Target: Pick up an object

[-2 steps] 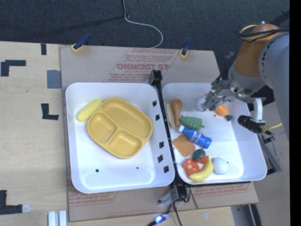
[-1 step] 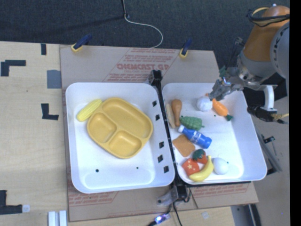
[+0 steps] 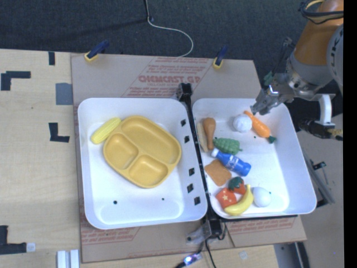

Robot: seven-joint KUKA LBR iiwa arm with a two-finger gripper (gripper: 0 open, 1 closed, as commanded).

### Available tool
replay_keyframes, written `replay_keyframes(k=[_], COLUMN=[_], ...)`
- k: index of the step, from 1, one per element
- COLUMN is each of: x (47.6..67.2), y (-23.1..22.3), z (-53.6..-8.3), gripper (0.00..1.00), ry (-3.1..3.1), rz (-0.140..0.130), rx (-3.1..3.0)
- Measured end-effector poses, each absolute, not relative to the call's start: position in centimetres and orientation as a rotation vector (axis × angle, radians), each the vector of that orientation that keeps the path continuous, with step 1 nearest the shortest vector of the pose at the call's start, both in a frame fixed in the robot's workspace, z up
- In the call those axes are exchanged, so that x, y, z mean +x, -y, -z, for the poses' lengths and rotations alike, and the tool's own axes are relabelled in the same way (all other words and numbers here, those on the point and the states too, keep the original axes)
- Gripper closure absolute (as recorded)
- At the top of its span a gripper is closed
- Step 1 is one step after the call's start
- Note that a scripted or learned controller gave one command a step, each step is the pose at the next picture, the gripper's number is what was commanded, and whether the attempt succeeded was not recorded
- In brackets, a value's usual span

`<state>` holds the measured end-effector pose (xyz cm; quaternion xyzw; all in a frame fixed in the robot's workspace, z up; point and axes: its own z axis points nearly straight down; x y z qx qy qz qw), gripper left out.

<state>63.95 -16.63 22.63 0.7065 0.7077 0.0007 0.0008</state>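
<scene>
Apparently lining up a grab, the gripper (image 3: 261, 108) is hanging over the right bin's (image 3: 290, 166) far edge just above the carrot (image 3: 260, 125), though whether it's open I cannot tell.

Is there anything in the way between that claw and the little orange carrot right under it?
Nothing visible. The gripper hangs at the right bin's far edge, just above the carrot's tip. The white ball lies beside the carrot, not between them.
</scene>
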Motion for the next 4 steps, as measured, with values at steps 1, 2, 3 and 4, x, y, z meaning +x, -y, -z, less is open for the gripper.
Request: replay_keyframes(k=[1,2,3,4], x=[62.2,62.3,60.8,60.2], y=[11.9,5.9,1.3,-4.8], z=[-22.4,-22.3,-22.8,-23.3], gripper=[1.0,1.0,1.0,1.0], ry=[-2.228,-2.229,-2.23,-2.231], rz=[0.002,0.002,0.002,0.0], rx=[2.218,2.217,2.217,2.215])
